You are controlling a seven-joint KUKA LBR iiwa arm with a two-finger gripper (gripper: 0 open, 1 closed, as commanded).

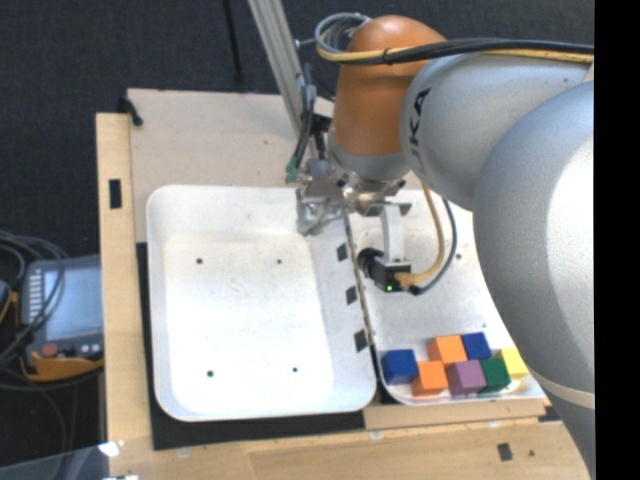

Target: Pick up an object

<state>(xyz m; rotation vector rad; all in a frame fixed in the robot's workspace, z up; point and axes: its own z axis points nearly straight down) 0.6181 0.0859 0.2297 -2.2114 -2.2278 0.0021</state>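
Coloured small wooden-looking cubes [455,365] clustered at right white bin's [470,288] near corner, likely light, rigid, graspable across flat sides; gripper [325,203] state indiscernible.

Left bin [240,298] offers open floor throughout; in the right bin [440,293], blocks [455,363] crowd the 5 o'clock corner, while the arm [500,148] looms across its 12-to-3 o'clock side.
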